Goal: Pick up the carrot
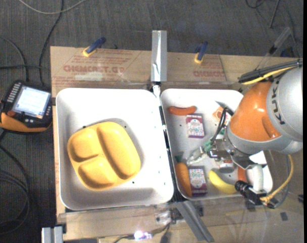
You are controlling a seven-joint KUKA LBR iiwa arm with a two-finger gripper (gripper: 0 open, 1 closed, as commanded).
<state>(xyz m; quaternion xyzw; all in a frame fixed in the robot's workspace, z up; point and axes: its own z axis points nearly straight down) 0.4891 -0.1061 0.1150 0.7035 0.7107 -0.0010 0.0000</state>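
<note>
The carrot (182, 179), a stubby orange piece, lies in the front left corner of the right bin (204, 96), against the left wall. A small purple box (197, 180) sits right beside it. My gripper (198, 156) hangs over the middle of the right bin, just above and to the right of the carrot, pointing toward the bin's left wall. Nothing shows in its grasp. The grey and orange arm (260, 120) covers the bin's right side.
The right bin also holds an orange-red sausage (182, 110) at the back, a second purple box (195, 125), a banana (222, 182) at the front and a small red item (242, 174). A yellow divided plate (104, 155) lies in the left bin (72, 100).
</note>
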